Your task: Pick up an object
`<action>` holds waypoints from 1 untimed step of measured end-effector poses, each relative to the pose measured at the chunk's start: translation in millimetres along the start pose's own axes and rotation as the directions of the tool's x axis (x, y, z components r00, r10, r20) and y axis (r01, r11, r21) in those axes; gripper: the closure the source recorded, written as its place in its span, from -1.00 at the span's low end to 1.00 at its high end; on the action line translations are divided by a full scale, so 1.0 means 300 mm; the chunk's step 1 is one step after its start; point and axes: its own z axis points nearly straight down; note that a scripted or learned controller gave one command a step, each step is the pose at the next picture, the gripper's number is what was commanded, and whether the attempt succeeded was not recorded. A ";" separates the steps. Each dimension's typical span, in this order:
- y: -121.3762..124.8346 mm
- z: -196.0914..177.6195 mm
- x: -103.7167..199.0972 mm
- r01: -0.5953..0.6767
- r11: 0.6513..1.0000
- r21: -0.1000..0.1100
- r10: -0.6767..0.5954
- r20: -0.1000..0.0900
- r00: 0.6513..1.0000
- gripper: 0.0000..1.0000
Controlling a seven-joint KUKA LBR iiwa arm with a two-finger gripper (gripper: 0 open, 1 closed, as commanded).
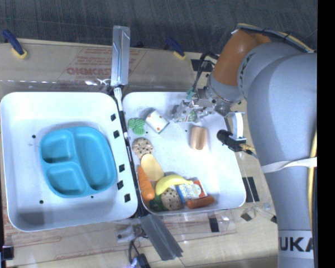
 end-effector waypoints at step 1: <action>-0.075 -0.290 0.213 -0.059 0.998 -0.006 0.059 0.001 0.998 1.00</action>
